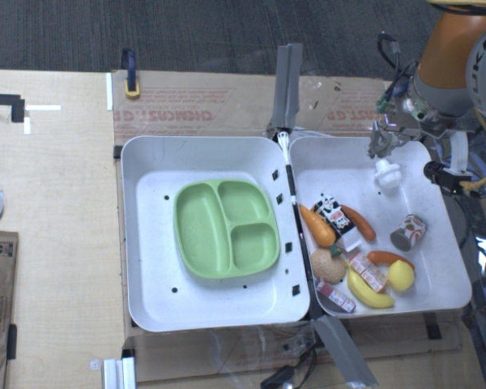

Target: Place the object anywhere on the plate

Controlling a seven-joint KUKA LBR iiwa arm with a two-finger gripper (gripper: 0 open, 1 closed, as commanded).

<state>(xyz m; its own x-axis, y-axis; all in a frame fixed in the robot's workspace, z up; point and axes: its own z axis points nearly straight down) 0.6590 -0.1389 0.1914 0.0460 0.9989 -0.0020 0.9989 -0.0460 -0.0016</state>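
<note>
The left bin [138,217] carries one green plate [225,228], three compartments, lying near the bin's middle with bare white floor along all four walls. The right bin [445,241] carries the loose goods, crowded toward its near-left corner: a carrot [317,225] just beside the dividing wall, a small black-and-white cow toy [334,214] touching it, an orange sausage-shaped piece [359,222] next along, a tan round item [327,265] below the carrot, a wrapped snack bar [368,271] lying across a banana [368,290], a lemon [400,275] touching the banana's right end, a second reddish piece [382,258] just above the lemon, and a small packet [338,299] against the near wall. A grey-and-red rounded object [408,232] stands apart toward the right wall. My gripper [384,146] hangs over the far part of the right bin, toward the far wall, and a small white object [387,175] sits directly under it; I cannot tell whether that object is between the fingers or lying on the floor, nor can I tell how the fingers are set. The far-left portion of the right bin's floor is bare.
</note>
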